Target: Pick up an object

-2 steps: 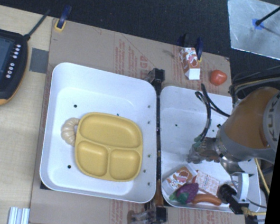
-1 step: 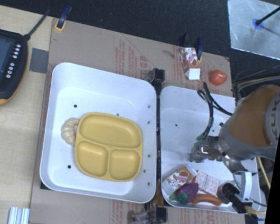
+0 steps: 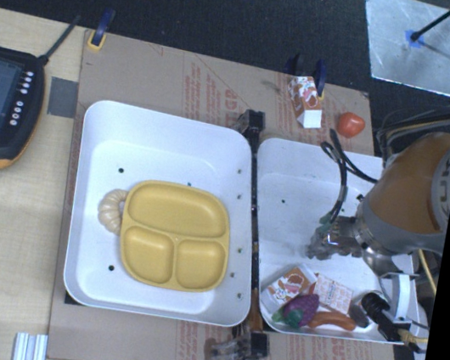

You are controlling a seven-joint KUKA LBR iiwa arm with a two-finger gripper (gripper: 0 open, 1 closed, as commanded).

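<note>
Brown cardboard (image 3: 180,89) underlies two shallow white bins; the right bin (image 3: 293,187) keeps a small printed packet (image 3: 288,286) and purple toy (image 3: 303,305) near its front, below the gripper (image 3: 323,242), whose opening I cannot tell.

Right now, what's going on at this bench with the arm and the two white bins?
A grey and orange robot arm reaches in over the right bin, its gripper low above the bin's bare floor with nothing visibly held. A cluster of small items lies at that bin's near edge. The left bin holds a yellow divided tray with a pale object beside it. A small carton and a red ball sit outside the bins.
</note>
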